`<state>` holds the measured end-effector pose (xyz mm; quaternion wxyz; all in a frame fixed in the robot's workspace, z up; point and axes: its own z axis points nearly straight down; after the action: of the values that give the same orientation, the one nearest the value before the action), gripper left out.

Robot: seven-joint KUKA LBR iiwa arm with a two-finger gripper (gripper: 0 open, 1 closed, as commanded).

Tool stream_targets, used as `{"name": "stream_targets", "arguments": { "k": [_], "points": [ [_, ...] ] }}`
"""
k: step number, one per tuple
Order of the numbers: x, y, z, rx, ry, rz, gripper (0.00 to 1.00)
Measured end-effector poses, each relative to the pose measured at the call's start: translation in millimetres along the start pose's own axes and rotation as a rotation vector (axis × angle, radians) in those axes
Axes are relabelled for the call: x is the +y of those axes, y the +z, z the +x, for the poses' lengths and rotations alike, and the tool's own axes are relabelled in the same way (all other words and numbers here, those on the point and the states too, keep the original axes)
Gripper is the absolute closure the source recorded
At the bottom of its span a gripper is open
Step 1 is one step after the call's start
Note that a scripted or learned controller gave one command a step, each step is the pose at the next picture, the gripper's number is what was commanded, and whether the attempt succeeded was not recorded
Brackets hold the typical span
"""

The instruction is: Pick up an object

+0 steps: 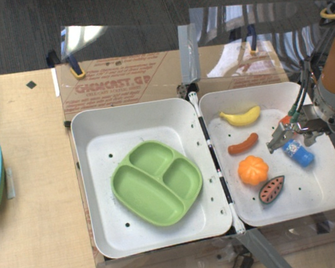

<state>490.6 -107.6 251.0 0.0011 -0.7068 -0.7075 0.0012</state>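
A green divided plate point(157, 182) lies in the left bin point(95, 173). In the right bin point(328, 196), a yellow banana point(241, 116) sits at 11 o'clock, a sausage point(243, 144) below it, an orange point(252, 169) centrally, a watermelon slice point(271, 189) at 6 o'clock. At 3 o'clock, the gripper point(289, 135) hovers released over a blue bottle point(299, 153)

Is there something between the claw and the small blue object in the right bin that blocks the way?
Nothing visible does. The claw hangs right beside the blue object, at its upper left. The orange and sausage lie further left, apart from both.
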Motion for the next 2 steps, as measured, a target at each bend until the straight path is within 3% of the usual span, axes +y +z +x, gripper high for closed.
{"name": "stream_targets", "arguments": {
  "k": [1, 2],
  "points": [
    [79.5, 146.7, -0.6, 0.000, -0.024, 0.000, 0.00],
    [16.0, 160.1, 4.5, 0.001, -0.269, -0.001, 0.00]
  ]
}}
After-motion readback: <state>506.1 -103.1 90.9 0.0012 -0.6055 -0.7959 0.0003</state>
